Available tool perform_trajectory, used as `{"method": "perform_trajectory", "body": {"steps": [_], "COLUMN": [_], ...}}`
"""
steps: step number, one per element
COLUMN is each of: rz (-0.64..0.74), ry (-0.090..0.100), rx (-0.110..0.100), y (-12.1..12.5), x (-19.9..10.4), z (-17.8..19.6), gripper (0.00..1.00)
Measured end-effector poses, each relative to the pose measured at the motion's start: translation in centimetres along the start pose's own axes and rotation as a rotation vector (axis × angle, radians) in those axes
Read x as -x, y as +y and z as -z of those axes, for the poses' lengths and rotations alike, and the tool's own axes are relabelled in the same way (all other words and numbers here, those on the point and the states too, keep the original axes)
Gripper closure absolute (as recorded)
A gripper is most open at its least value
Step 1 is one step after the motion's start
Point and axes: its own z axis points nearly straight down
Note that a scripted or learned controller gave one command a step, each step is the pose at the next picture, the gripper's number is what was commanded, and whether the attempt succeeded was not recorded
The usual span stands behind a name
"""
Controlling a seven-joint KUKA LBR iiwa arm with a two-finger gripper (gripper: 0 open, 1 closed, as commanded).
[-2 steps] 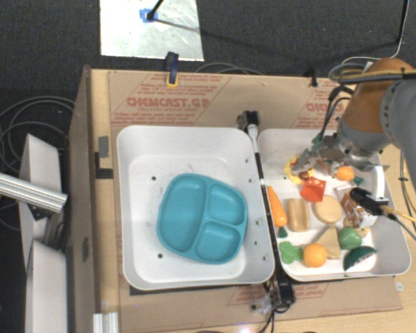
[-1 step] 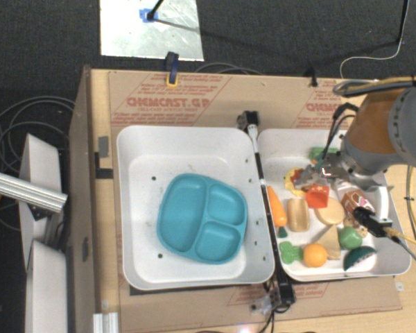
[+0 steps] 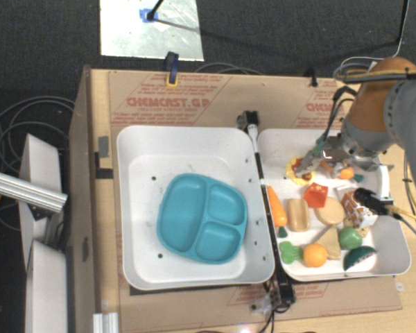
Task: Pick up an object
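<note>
The right white bin (image 3: 395, 255) holds several toy foods: an orange carrot (image 3: 276, 205), a red pepper (image 3: 316, 194), a tan bun (image 3: 298, 215), a round wooden slice (image 3: 329, 212), an orange (image 3: 315, 254), a green apple (image 3: 349, 238) and a yellow-and-red piece (image 3: 299, 169). My gripper (image 3: 320, 159) is low over the far part of this bin, just right of the yellow-and-red piece. The wrist body hides what lies under it.
The left bin (image 3: 135, 186) contains a blue divided plate (image 3: 202, 217). A black divider rail (image 3: 260, 186) runs between the bins. The grey arm (image 3: 385, 113) crosses the far right corner, with cables beside it. A small orange piece (image 3: 345, 174) lies near the wrist.
</note>
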Motion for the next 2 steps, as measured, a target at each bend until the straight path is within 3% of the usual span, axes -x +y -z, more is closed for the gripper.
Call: {"method": "perform_trajectory", "body": {"steps": [1,2], "rz": [-0.004,0.005], "ry": [-0.017,-0.008], "rx": [0.039,0.006], "y": [-6.1,2.4], "x": [-1.2,-0.5], "z": [0.0,0.0], "gripper": [0.00,0.00]}}
